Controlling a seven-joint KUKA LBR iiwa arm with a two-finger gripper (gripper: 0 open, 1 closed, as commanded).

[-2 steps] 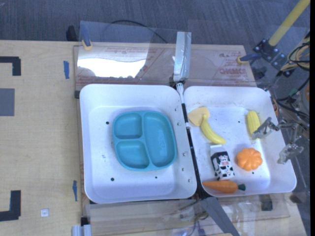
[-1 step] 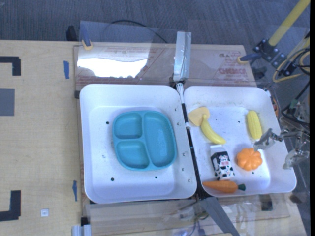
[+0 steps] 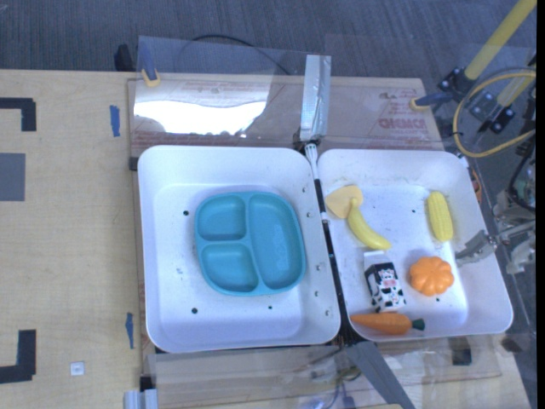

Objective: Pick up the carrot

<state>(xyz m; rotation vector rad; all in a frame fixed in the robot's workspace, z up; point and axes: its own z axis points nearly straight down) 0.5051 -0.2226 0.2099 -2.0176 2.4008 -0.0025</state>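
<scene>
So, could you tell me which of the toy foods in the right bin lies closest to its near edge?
The carrot: orange with a green tip, it lies lengthwise along the bin's near wall. The pumpkin, corn and banana all sit farther back.

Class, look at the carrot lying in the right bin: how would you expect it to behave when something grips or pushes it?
The carrot looks smooth and glossy, like a plastic toy, so it is probably stiff and light. Its rounded, tapered body lies on its side, so a push may roll or swing it. It rests by the bin's near wall, which could crowd the claw.
</scene>
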